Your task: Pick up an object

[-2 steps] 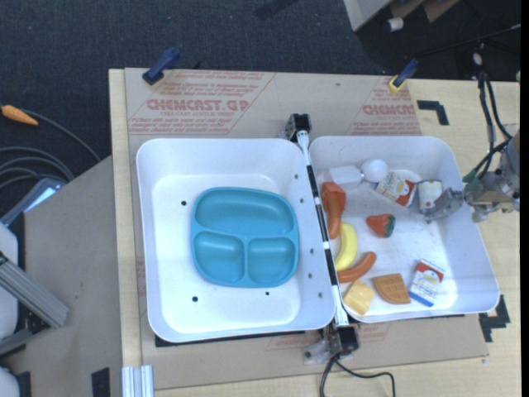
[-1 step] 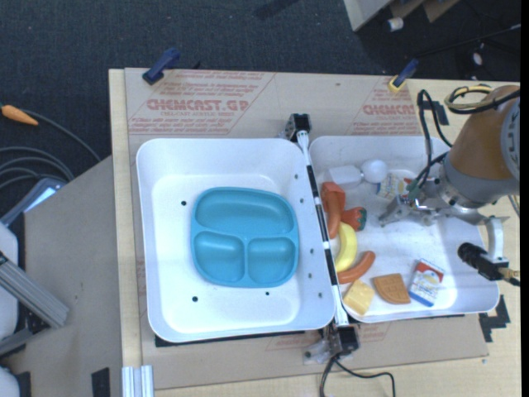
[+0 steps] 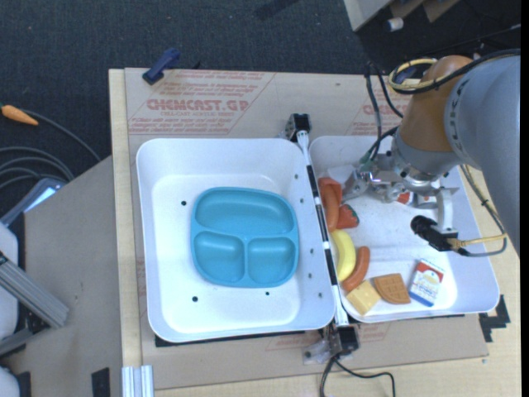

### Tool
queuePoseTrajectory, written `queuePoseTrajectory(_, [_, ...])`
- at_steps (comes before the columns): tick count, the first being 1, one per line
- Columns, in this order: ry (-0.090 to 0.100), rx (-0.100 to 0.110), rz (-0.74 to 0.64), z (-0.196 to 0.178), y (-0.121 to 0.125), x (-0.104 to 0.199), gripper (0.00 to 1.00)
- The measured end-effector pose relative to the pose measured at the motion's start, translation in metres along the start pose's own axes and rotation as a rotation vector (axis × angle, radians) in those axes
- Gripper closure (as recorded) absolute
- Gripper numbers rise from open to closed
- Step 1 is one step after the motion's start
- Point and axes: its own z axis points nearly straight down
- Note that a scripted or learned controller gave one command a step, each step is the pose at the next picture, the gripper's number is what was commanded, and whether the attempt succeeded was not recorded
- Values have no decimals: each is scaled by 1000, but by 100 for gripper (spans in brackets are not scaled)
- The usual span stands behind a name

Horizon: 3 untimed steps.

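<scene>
My gripper (image 3: 387,180) is low over the back of the right bin (image 3: 475,292), under the grey arm with its orange band. A small red thing (image 3: 402,196) peeks out just beneath it; I cannot tell whether it is gripped. Along the bin's left wall lie an orange-red sausage (image 3: 330,195), a red pepper piece (image 3: 346,217), a yellow banana (image 3: 344,253) and an orange sausage (image 3: 358,270). At the front lie a yellow cheese wedge (image 3: 361,299), a brown cracker (image 3: 391,289) and a small white, blue and red box (image 3: 426,284).
The left bin (image 3: 157,222) holds a blue divided plate (image 3: 245,236). Both bins rest on a cardboard sheet (image 3: 198,102). A blue clip (image 3: 160,65) sits at the sheet's back left corner. The arm hides the right bin's back right part.
</scene>
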Motion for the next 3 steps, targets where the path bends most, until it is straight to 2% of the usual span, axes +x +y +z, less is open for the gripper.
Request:
queuePoseTrajectory(1, [-1, 51, 3, 5, 39, -7, 0])
queuePoseTrajectory(2, [-2, 1, 2, 0, 0, 10, 0])
queuePoseTrajectory(3, [1, 57, 7, 6, 38, 8, 0])
